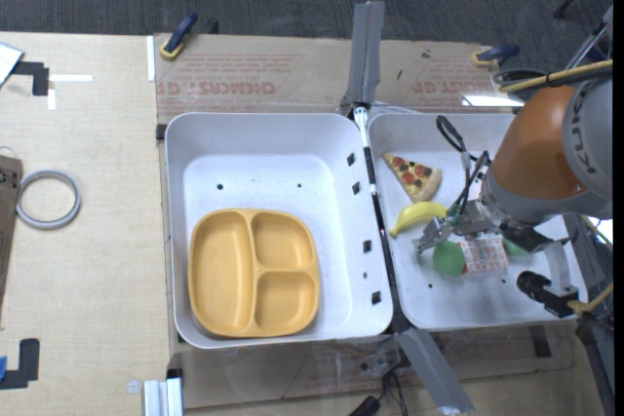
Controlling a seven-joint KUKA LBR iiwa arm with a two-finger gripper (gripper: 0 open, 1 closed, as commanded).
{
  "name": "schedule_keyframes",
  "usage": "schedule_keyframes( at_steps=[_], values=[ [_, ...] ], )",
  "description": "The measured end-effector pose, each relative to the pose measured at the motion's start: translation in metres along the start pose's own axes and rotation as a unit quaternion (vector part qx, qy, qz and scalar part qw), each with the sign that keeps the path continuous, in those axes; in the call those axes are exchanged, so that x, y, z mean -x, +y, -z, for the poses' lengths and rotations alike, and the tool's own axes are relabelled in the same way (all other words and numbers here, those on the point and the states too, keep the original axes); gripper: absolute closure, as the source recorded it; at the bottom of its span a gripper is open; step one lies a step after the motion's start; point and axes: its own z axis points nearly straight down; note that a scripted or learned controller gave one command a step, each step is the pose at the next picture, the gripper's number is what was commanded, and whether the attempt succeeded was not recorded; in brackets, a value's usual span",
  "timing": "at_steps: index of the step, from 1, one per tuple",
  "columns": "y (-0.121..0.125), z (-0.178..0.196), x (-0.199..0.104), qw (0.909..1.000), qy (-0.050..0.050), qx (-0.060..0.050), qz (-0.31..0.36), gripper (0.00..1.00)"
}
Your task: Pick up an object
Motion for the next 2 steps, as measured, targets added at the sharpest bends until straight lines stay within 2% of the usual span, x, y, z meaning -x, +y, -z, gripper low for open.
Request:
schedule_keyframes(
  at_steps=[1,2],
  values=[
    [-0.001,0.007,0.001,1.0,0.0,-0.001,-0.002,1.0],
    [0.071,0.099,-0.061,0.9997,-0.001,0.0,-0.024,1.0]
  ],
)
